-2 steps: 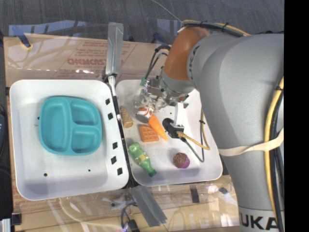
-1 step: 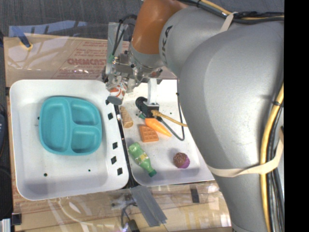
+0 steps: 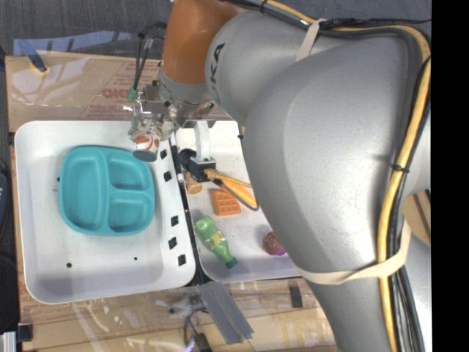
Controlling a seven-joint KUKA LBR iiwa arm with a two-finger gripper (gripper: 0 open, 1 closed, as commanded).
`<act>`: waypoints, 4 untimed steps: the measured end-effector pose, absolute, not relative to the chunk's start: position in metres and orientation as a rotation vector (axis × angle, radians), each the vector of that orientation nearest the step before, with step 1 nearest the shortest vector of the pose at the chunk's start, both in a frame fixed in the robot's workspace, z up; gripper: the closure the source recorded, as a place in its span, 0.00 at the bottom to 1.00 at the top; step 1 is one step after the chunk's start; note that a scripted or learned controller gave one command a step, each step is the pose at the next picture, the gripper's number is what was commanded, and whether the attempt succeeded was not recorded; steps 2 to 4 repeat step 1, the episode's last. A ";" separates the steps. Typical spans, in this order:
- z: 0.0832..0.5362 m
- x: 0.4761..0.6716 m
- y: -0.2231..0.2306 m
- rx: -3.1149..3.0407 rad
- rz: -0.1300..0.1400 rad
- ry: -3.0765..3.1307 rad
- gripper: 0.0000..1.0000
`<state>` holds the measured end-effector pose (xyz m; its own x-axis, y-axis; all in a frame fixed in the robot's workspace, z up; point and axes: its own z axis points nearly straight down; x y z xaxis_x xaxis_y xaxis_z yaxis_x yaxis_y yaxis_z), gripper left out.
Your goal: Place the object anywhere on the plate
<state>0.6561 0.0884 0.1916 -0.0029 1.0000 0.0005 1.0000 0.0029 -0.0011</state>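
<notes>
The gripper point(image 3: 149, 132) hangs over the left shallow white plastic bin point(image 3: 44, 270), near its back right corner, and a small red-and-white object point(image 3: 146, 144) shows between its fingers, so it seems clamped on that piece. The turquoise divided plastic plate point(image 3: 108, 190) lies just beside it, toward eight o'clock. To do this step well, I judge the arm should carry the piece that way until it hangs squarely over a compartment, then let go low, clear of the raised dividers. The plate's rim is close at seven o'clock; bare bin floor lies at six. The right white bin point(image 3: 249, 266) holds a green toy bottle point(image 3: 215, 242), an orange waffle-shaped toy point(image 3: 226, 203) and a purple toy piece point(image 3: 274, 243), well apart from the path
</notes>
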 end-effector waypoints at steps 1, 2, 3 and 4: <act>0.192 0.656 0.088 -2.219 0.001 -2.223 0.00; 0.192 0.656 0.088 -2.219 0.001 -2.223 0.00; 0.192 0.656 0.088 -2.219 0.001 -2.223 0.00; 0.192 0.656 0.088 -2.219 0.001 -2.223 0.00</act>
